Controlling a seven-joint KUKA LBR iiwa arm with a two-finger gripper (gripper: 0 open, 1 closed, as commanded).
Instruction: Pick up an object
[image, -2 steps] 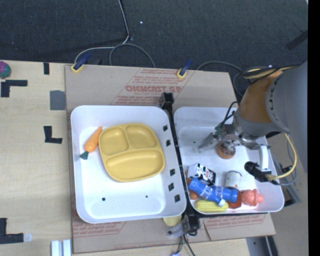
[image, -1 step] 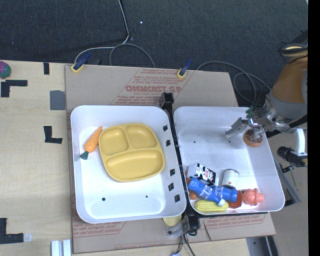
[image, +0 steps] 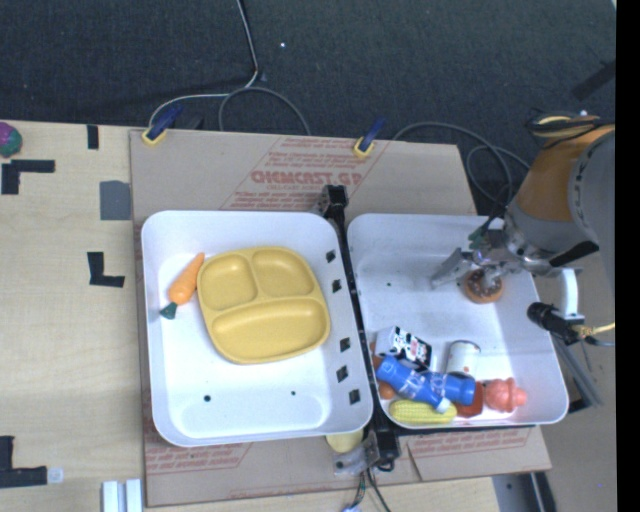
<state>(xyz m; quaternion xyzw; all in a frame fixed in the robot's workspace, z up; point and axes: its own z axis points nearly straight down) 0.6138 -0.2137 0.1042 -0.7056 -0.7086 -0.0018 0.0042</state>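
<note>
The gripper (image: 484, 272), whose grip cannot be told as spread or pressed together, hangs just over a small brown round object (image: 486, 291) toward the right bin's (image: 400, 240) far right corner, well apart from the blue bottle (image: 425, 383) at its near edge.

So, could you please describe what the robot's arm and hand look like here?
The arm is bulky, rounded and grey, with a broad orange band above the wrist. The hand at its tip is much smaller, of pale grey metal with darker parts. I can make out no markings on either.
</note>
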